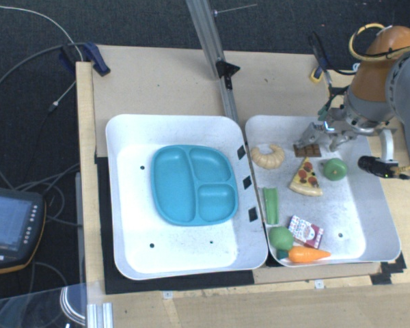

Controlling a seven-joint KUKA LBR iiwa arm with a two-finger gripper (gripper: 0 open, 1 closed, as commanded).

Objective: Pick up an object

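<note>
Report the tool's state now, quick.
Tool: cannot be told; it sits low over the right bin, just above the pizza slice, with nothing seen held in it.

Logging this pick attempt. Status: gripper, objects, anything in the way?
Gripper low in right bin, far end, nothing seen held. Pizza slice, croissant, green ball close by. Blue tray in left bin, out of the way.

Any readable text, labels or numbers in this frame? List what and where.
None can be read.
Red and white packet: has print, too small and blurred to read.
Handheld screen at left edge: display too blurred to read.
Blue tray, pizza slice: no text seen.
</note>
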